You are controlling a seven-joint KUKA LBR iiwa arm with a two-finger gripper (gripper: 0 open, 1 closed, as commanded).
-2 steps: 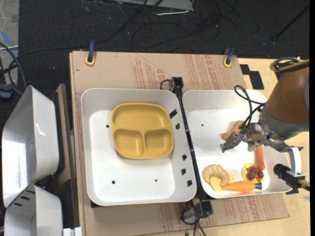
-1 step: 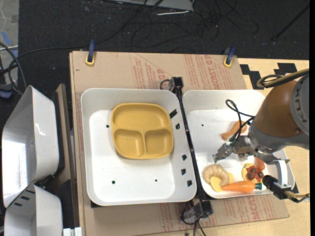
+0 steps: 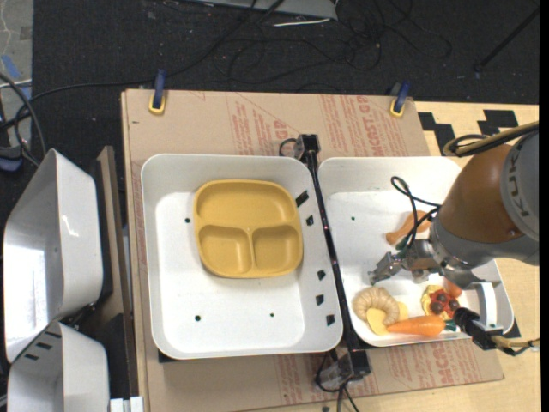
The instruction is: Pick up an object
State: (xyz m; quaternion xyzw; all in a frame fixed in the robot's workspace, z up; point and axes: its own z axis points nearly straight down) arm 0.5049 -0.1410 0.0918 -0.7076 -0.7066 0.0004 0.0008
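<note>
Pincer [image 3: 383,270] sits low in the right bin [image 3: 360,178], pointing toward the camera view's left, its dark fingers slightly parted with nothing seen between them. Nearest candidate is a pale, ribbed croissant-like toy [image 3: 375,299], lying just below and slightly left of the tips, close but apparently not touching. Beside it rests a yellow piece [image 3: 377,320], and an orange carrot [image 3: 418,325] lies with its long axis running left to right along the bin's near wall. A small red and yellow item [image 3: 441,300] sits under the wrist, partly hidden. An orange piece [image 3: 401,229] lies behind the arm's cables, farther up.

Judgement: the coming move turns on a short shift toward the near wall to centre over the croissant. Room is tight there: near wall and corner crowd the cluster. Open floor lies toward the bin's far-left area. Left bin [image 3: 163,256] holds a yellow divided plate [image 3: 249,239], well apart.
</note>
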